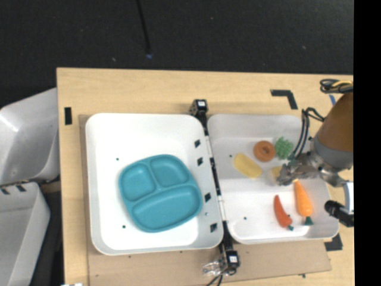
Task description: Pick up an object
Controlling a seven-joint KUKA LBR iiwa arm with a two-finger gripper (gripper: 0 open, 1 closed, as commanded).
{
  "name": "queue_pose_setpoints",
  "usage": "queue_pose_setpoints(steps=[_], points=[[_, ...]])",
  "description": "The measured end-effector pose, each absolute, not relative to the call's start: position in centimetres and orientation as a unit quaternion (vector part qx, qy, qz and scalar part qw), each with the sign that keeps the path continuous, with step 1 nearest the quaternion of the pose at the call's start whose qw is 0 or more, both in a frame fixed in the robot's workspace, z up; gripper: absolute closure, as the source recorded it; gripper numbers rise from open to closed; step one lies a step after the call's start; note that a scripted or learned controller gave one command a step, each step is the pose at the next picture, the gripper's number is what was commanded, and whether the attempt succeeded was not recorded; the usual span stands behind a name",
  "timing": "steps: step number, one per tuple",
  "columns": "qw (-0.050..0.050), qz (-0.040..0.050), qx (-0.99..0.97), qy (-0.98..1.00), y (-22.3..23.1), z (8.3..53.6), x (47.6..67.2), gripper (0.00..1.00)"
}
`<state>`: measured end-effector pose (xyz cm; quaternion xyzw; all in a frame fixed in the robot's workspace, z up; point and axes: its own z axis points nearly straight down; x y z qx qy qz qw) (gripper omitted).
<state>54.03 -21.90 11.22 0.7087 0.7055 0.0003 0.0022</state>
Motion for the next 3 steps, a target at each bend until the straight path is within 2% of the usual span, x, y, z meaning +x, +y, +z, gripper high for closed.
queue_pose_setpoints(steps=[1,3], points=[[0.004,0.0013,0.706,0.708,-22.0,17.7,54.2,1.00],[0.003,0.0009,0.706,0.709,-22.5,25.5,54.9,1.00]])
